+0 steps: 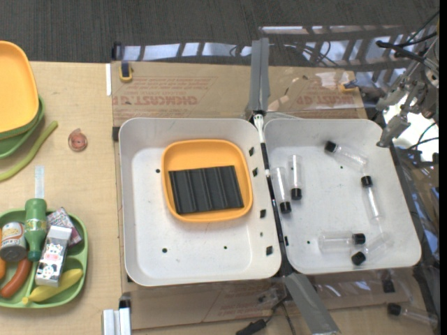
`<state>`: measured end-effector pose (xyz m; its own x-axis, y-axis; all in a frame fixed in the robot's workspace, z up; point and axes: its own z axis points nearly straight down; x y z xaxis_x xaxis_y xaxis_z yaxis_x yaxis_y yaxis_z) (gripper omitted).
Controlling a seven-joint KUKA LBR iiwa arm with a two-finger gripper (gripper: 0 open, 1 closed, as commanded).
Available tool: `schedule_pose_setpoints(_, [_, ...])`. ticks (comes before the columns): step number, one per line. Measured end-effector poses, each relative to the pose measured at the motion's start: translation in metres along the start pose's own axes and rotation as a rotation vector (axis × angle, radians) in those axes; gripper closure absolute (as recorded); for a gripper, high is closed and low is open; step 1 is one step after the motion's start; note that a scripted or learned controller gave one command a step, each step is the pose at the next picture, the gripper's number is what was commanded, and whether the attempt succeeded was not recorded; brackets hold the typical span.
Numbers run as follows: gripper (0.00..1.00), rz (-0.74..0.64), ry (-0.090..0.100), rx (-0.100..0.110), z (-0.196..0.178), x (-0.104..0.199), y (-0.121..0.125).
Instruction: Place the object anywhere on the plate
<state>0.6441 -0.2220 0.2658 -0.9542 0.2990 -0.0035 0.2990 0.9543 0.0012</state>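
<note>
Clear vials [347, 241] hard to see in white bin [398, 187]; tool [388, 132] cut off.

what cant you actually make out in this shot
- Gripper, camera view: small at the right edge against cable clutter, so finger state is unreadable.
- Clear tubes in the right bin: see-through on white, so outlines blur and the count is unsure.
- Yellow plate stack: cut off by the left edge.

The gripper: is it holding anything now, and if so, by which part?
Nothing is seen held. The gripper is at the right bin's upper right edge, apart from the vials lying in it.
</note>
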Motion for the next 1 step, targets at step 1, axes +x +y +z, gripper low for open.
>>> schedule_pose_setpoints(1, [0.00, -0.261, -0.003, 0.000, -0.0317, -0.0016, 0.0005])
